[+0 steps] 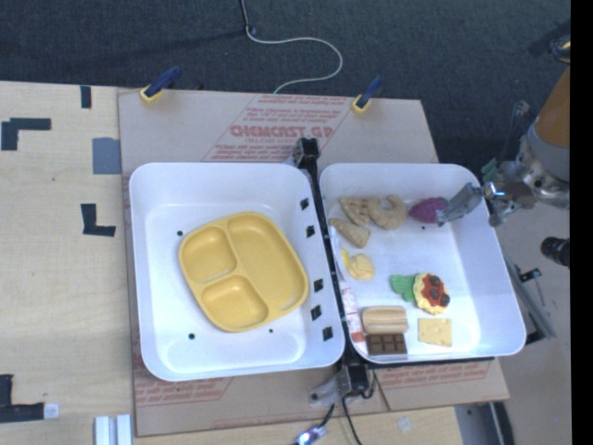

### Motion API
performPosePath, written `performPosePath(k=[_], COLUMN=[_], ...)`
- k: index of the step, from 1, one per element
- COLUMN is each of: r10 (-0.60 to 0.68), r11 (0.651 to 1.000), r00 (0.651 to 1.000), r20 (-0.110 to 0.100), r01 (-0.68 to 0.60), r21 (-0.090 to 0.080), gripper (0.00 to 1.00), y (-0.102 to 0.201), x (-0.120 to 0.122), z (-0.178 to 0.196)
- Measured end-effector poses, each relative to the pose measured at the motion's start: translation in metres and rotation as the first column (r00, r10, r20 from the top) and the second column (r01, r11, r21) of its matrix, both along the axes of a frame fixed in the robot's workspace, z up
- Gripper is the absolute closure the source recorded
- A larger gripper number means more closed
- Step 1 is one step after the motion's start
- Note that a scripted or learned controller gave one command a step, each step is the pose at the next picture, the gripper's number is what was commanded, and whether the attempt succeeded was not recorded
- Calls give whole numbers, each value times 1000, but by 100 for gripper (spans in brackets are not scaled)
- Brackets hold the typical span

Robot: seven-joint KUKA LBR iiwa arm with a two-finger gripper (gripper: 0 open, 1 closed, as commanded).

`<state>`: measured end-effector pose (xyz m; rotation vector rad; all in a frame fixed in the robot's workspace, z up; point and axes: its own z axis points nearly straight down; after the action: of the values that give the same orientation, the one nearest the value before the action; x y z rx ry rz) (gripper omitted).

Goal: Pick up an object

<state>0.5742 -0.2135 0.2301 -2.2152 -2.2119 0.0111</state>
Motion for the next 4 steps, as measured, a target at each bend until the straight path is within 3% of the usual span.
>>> performPosePath(k=[1,2,4], r10=[3,4,4], r11=[1000,1000,1000], r00=[1000,1000,1000], r20=[9,4,9], r01=[-3,-4,-4], r21=[-2,-1,-4], gripper=[0,0,0], y=[0,0,-5], x=[2,2,4], z=[6,-61,-149])
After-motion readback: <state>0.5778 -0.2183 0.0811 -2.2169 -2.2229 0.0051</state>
